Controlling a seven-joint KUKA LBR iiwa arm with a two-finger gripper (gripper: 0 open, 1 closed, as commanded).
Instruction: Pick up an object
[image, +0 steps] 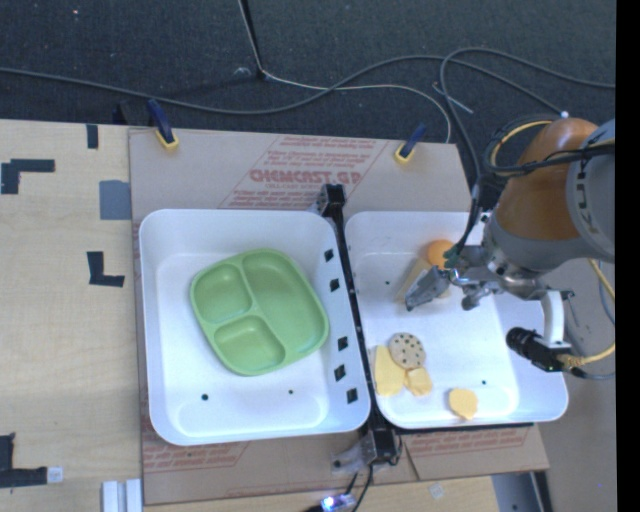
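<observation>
My gripper (425, 290) hangs low over the upper middle of the right bin (520, 400), its grey fingers pointing down and to the left. An orange ball-like object (437, 250) sits just behind it, partly hidden by the wrist. Toward the front of that bin lie a round spotted cookie (405, 348), a yellow cheese slice (388, 370), a small yellow piece (419, 381) and another yellow piece (462, 403). I see nothing between the fingers.
The left bin (160, 400) holds a green divided plate (259, 310). A black divider (345, 300) runs between the two bins. Cables loop behind the bench and around the arm on the right.
</observation>
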